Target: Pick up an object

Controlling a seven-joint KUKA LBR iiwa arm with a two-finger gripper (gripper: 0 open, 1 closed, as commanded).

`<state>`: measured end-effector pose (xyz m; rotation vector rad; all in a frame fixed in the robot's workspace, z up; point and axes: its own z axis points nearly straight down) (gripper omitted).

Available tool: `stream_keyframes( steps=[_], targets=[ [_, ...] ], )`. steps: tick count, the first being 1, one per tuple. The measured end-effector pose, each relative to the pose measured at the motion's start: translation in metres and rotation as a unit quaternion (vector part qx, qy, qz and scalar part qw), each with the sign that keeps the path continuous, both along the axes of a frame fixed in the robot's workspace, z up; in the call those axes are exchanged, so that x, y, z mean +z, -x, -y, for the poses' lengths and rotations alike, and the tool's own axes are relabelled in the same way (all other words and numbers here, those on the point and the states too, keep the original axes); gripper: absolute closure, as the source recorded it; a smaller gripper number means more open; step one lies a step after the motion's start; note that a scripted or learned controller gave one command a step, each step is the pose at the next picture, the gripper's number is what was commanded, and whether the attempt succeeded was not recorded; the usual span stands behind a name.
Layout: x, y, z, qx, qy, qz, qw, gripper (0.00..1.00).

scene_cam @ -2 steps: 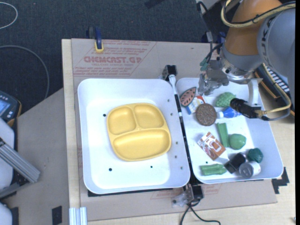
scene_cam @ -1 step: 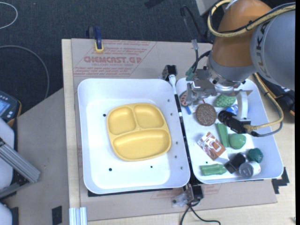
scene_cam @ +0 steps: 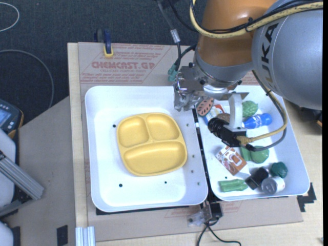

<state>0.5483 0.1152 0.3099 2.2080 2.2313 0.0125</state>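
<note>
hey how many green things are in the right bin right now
4 that show: one at the bin's far side beside the blue bottle, one mid-bin, a dark green one near the right rim, and a flat one at the near edge. The arm may hide more.

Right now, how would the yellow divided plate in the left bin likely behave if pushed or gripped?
The yellow plate looks like rigid moulded plastic, so probably stiff and light. Lying flat on the left bin, it would likely slide rather than roll or tip. Its low, smooth rim may give a two-finger grasp little purchase.
</note>
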Motion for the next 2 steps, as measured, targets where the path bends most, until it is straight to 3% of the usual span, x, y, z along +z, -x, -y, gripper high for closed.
stream_keyframes(
  steps=[1, 2],
  targets=[
    [-0.035, 0.072, -0.019, -0.004, 0.0020, -0.009, 1.0000, 1.00],
    [0.029, 0.068, -0.001, -0.006, 0.0012, 0.000, 1.0000, 1.00]
  ],
)
